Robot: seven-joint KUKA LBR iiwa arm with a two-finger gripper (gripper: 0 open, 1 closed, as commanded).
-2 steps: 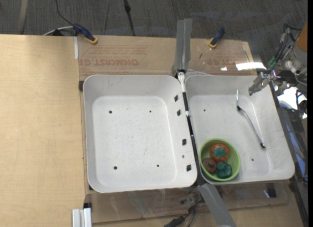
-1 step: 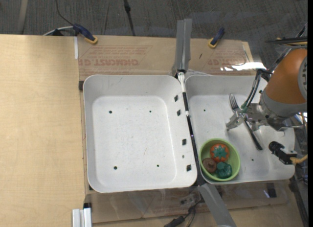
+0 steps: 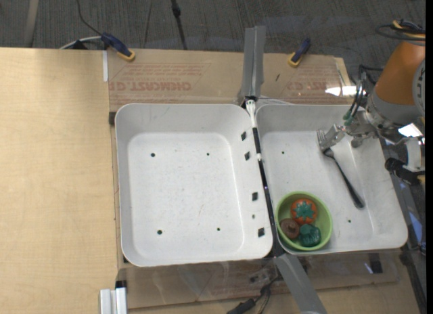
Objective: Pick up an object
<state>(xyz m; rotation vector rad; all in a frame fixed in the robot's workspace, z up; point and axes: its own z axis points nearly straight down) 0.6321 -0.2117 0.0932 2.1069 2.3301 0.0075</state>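
My gripper (image 3: 340,136) is low over the back of the right bin (image 3: 379,238), reaching in from the right below the orange-banded wrist. A long dark utensil (image 3: 350,184) runs at a slant from just under the gripper toward the bin's front right. Its upper end meets the gripper's grey metal parts, and I cannot make out whether it is gripped. A green bowl (image 3: 323,233) sits at the front left corner of the right bin. It holds an orange-red piece (image 3: 304,208), a brown piece (image 3: 289,227) and a teal piece (image 3: 310,235).
The left bin (image 3: 128,170) lies beside the right one, with a row of black clips (image 3: 256,170) along the shared wall. A grey post (image 3: 253,62) stands behind the bins. Clamps hold the brown board at the back.
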